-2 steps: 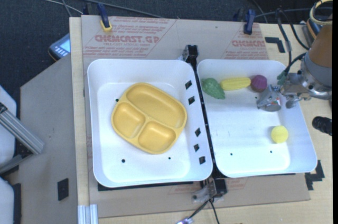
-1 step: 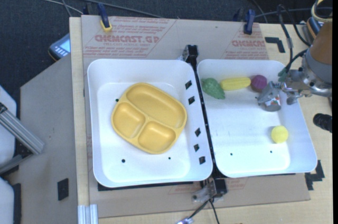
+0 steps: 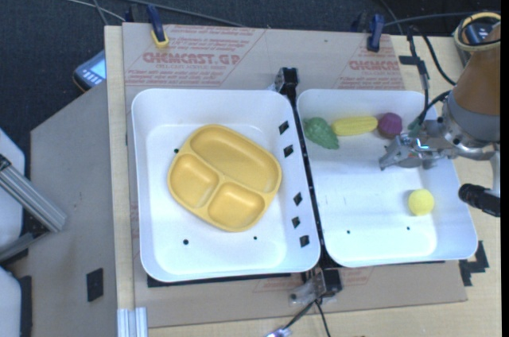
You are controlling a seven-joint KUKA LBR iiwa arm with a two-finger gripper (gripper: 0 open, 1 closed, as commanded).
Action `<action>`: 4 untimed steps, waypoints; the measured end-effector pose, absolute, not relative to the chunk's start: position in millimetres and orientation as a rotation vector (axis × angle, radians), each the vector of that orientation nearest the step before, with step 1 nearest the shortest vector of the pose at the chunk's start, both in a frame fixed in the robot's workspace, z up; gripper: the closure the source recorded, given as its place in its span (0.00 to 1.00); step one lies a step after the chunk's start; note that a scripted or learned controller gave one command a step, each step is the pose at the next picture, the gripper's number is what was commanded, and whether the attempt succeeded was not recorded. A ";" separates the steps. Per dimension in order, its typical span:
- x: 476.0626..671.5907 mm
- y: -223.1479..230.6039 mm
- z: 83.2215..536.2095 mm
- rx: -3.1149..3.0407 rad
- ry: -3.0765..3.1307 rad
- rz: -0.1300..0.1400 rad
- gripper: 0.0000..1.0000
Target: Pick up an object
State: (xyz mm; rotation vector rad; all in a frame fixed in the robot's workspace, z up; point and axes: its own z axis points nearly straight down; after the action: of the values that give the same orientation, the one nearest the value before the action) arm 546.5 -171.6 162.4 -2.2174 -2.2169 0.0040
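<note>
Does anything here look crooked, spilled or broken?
Nothing spilled or broken. The yellow tray sits askew in the left bin, turned at a slant to its walls. In the right bin, four toy foods lie loose, three bunched along the far wall.

We see two white bins (image 3: 151,168). The left one holds a yellow divided plate (image 3: 225,176); along the right bin's far edge lie green (image 3: 321,132), yellow (image 3: 355,125) and purple (image 3: 390,123) pieces, with a yellow ball (image 3: 421,202) near its right edge.
</note>
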 end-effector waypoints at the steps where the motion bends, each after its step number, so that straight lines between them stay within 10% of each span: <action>1: 546.8 -170.1 119.9 -2.217 -2.217 0.004 0.00; 2: 546.0 -169.1 82.7 -2.217 -2.217 0.003 0.00; 3: 547.7 -169.6 96.2 -2.221 -2.220 -0.002 1.00; 4: 551.7 -163.3 142.0 -2.223 -2.227 -0.004 1.00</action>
State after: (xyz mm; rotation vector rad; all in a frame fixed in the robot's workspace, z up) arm 551.7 -163.3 142.0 -2.2227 -2.2265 -0.0045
